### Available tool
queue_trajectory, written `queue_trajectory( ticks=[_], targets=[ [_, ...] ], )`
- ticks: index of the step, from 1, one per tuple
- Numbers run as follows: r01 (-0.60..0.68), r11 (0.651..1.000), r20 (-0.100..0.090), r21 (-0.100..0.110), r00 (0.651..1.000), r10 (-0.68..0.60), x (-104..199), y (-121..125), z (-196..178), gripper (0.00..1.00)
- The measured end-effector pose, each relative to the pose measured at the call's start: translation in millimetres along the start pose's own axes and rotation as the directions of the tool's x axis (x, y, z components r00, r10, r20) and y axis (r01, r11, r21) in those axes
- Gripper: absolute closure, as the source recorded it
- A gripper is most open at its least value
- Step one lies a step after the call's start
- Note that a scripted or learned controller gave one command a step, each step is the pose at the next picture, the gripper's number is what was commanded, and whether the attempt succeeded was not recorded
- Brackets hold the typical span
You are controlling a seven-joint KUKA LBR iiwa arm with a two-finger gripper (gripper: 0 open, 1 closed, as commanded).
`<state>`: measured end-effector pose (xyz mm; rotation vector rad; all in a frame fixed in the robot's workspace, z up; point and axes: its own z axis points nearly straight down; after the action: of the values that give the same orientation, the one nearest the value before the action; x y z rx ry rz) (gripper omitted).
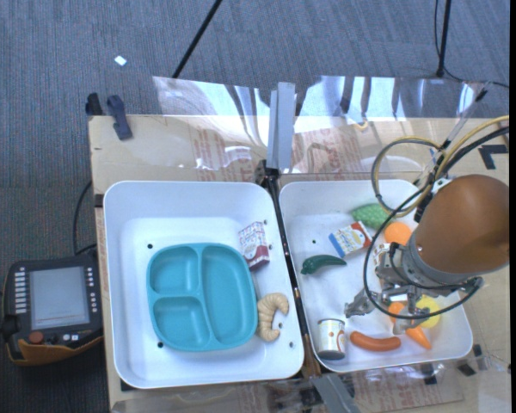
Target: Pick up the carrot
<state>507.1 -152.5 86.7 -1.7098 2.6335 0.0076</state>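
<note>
The carrot is a short orange wedge lying near the front right corner of the right bin. My gripper hangs under the orange band of the arm, low over the bin's right half. It is just behind and left of the carrot, and the wrist and cables partly cover it. A small orange patch shows right under the gripper, and I cannot tell what it is.
Around the carrot lie a red sausage, a yellow item and a small can. Farther back are a dark green pepper, a small carton, an orange fruit and a green item. The left bin holds a teal divided plate, a croissant and a small box.
</note>
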Motion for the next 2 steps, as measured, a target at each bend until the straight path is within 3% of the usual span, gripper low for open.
queue_trajectory(
  ticks=[1,2],
  targets=[
    [-0.003,1.000,0.004,-0.002,1.000,0.003,-2.6,0.4,-9.2,1.00],
    [-0.004,1.000,0.004,-0.002,1.000,0.004,-2.3,0.5,-9.0,0.00]
  ],
)
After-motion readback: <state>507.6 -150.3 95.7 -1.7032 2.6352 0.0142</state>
